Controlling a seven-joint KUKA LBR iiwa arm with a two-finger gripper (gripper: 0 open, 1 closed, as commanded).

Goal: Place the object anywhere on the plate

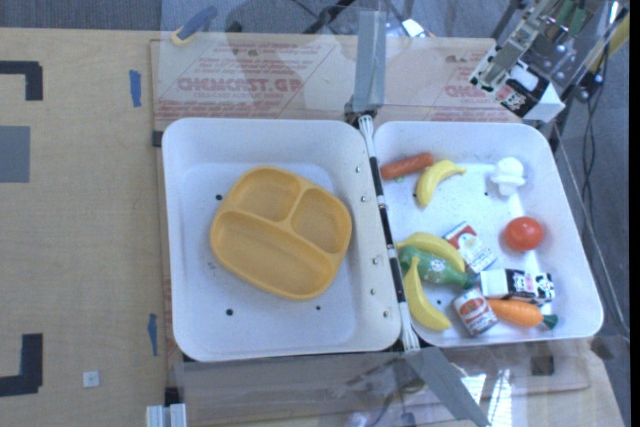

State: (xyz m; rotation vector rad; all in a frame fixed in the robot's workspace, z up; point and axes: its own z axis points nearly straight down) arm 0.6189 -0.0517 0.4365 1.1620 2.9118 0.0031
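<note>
Grey carpet fills the top of the frame, crossed by black tripod legs; below it a pale wooden bench (pixel 80 215) carries blue tape marks and a clear plastic sheet with red lettering at upper centre. Two shallow white bins sit side by side on the bench, touching along a middle seam. Left bin (pixel 190 315): a yellow plate (pixel 281 232) with three compartments, lying slightly turned, roughly mid-bin, nothing on it. Right bin (pixel 575 215): a scatter of toy food. Upper part of that bin, an orange carrot (pixel 407 165) near the seam, a small banana (pixel 437 180) just beside it, and a white piece (pixel 508 174) toward the right wall. Mid right, a red tomato (pixel 523 233). Lower part, a crowded cluster: a second banana (pixel 432 246) lying over a green item (pixel 435 269), a third banana (pixel 423 300) curving down along the seam, a small red-and-white carton (pixel 469 247), a red can (pixel 474 314), a black-and-white carton (pixel 529 285), and another carrot (pixel 518 313) at the bottom right, these last few touching or nearly so. Arm enters at the upper right of the frame; its gripper (pixel 520 80) hangs outside the bins, above the far right corner of the right bin, well apart from the plate. A black-and-white box (pixel 522 98) sits at its tip, apparently between the fingers, though the grip itself is hard to make out from this angle; how wide the jaws stand cannot be told.
</note>
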